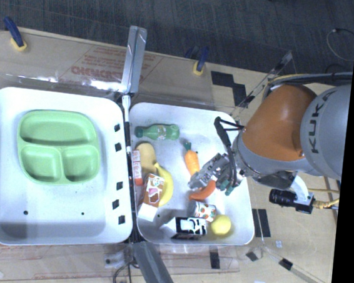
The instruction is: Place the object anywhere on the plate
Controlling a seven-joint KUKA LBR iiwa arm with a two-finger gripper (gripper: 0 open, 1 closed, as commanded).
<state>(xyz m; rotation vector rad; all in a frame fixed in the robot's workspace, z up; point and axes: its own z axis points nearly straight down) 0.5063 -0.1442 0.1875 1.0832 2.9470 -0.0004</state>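
beside right bin (246,204), "kuka" on arm (319,131), claw (209,179) over carrot (191,162)

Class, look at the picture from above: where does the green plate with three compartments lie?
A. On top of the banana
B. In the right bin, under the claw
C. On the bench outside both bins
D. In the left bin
D: the green plate lies in the left bin, while the claw works over the right bin among the toy foods.
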